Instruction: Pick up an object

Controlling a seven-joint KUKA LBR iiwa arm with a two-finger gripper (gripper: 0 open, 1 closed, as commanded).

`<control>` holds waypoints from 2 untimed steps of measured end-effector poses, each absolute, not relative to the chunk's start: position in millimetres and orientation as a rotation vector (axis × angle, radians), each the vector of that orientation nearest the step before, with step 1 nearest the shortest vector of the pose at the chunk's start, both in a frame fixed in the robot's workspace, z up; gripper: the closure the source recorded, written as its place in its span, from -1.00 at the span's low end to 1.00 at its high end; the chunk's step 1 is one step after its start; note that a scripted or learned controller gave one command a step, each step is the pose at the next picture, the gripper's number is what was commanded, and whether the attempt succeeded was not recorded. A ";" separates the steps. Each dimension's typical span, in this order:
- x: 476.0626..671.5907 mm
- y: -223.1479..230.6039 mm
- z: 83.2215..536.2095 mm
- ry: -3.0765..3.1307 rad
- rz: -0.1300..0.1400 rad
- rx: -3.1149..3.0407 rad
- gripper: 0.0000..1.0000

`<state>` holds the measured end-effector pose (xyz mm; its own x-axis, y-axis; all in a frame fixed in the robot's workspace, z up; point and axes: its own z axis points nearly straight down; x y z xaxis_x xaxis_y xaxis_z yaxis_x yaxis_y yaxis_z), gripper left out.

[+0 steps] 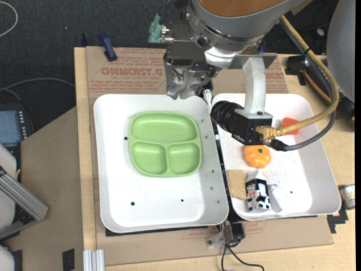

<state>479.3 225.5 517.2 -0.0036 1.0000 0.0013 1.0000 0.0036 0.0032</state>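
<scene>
We are seeing the gripper (188, 88) hanging over the far edge of the left bin (107, 168); whether its fingers are released or clenched we cannot tell. Nothing is lifted: the green tray (165, 143) is lying in the left bin, the orange pumpkin (257, 156) in the right bin (316, 168).
</scene>
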 end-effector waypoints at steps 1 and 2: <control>479.6 226.2 527.6 2.226 0.008 2.214 1.00; 495.1 149.9 433.2 2.214 -0.017 2.234 1.00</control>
